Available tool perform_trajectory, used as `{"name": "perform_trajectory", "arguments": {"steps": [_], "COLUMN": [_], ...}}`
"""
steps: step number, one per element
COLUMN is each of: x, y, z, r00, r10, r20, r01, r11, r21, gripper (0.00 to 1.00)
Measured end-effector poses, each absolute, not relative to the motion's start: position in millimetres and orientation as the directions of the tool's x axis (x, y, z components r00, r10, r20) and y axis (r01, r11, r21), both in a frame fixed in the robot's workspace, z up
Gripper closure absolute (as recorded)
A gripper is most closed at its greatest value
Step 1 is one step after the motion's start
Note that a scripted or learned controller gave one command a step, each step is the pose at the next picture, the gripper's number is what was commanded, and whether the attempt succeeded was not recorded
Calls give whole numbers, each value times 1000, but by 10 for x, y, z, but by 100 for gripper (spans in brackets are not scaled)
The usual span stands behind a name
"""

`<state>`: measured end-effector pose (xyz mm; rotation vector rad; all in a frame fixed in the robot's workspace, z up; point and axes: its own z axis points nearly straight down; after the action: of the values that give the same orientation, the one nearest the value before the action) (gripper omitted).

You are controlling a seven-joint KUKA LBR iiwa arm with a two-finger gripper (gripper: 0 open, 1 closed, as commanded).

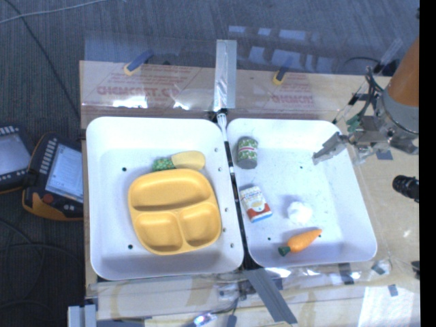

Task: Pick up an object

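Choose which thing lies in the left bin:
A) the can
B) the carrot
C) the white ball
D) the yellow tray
D: the yellow tray lies in the left bin, while the carrot, the can and the white ball all lie in the right bin.

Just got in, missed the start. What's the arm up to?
The gripper sits over the right bin's upper right edge, with nothing seen between its fingers. In that bin lie a can, a small carton, a white ball and a carrot, all untouched. The left bin holds a yellow tray with a corn cob at its top edge. No pick made yet.
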<state>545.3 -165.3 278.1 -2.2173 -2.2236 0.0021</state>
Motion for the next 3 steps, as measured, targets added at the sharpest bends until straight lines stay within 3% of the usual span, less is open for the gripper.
{"name": "perform_trajectory", "arguments": {"steps": [1,2,3], "x": [5443,5783,5787], "y": [-1545,-2192,-2183], "z": [1790,1286,1373], "r00": [-187,70,68], "r10": [982,998,998], "r20": [1,4,4], "r01": [982,998,998], "r11": [187,-70,-68], "r21": [-2,-4,-4], "gripper": [0,0,100]}}
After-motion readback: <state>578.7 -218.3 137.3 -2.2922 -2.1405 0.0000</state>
